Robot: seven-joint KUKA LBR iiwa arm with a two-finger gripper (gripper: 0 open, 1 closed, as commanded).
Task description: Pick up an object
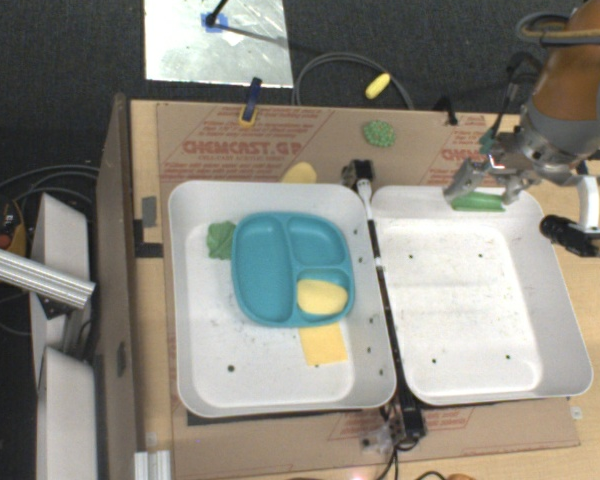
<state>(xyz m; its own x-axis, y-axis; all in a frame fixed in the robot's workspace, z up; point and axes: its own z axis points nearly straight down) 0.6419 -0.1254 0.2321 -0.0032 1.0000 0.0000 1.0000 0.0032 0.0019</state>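
My gripper hangs over the far left corner of the right bin. A flat green piece sits between its fingertips, and the fingers close on its two ends. In the left bin lies a teal divided plate with a yellow rounded item in its lower right compartment. A yellow flat square lies on the bin floor just in front of the plate. A green leafy piece pokes out at the plate's left edge.
Behind the bins, the cardboard sheet carries a green round item and a yellow piece at the left bin's far rim. A yellow object and cables lie beyond. A metal bar sits far left.
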